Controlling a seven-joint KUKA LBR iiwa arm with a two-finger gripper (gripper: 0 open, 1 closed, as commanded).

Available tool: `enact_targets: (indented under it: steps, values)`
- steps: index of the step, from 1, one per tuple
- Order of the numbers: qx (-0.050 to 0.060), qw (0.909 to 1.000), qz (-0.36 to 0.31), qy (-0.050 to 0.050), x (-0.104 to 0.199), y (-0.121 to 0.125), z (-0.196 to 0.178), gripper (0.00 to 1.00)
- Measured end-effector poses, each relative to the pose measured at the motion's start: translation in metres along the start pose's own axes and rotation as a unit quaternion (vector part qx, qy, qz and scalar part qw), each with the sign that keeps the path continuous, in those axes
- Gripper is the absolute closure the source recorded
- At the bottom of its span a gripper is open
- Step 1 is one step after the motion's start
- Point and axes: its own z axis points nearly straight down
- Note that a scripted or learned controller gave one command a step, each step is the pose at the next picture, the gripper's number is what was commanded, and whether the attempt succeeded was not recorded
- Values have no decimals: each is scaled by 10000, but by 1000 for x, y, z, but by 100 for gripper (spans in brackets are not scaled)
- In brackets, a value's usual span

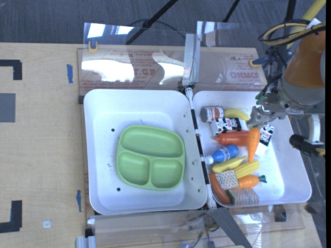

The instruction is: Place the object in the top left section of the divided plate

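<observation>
Two shallow white bins sit side by side on the bench. Lying in the left bin point(98, 138) is the divided plate point(151, 157), pale green with rounded corners and raised ridges that split it into one long section across the far side and two smaller sections on the near side; all three sections are bare.

The right bin point(289, 185) holds a heap of toy food and small containers. Toward its far-left corner lies a small can point(212, 113) on its side, with a yellow banana point(237, 114) just beside it and a black-and-white carton point(226, 124) touching both. Below these an orange-red carrot point(234, 137) lies crosswise, and a second orange carrot point(253, 142) stands tilted beside it. A blue bottle point(224, 153) with a white cap lies nearer the divider, with a yellow corn cob point(239, 165) just beneath it, then a small orange vegetable with a green stalk point(249, 180), a red pepper-like piece point(218, 188) and a patterned sponge point(243, 195) at the near edge.

Which of these is the task's object cannot be told.

The gripper point(262, 119) hangs over the far right part of the right bin, beside the banana and above the tilted carrot; whether it is open, closed or holding anything cannot be made out
</observation>
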Motion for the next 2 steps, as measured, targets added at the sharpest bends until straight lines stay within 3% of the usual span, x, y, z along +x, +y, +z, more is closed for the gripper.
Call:
enact_targets:
  steps: [1,2]
  values:
    - [-18,9993,-372,-2,31,49,50,100]
    - [-125,9989,462,-14,32,67,71,100]
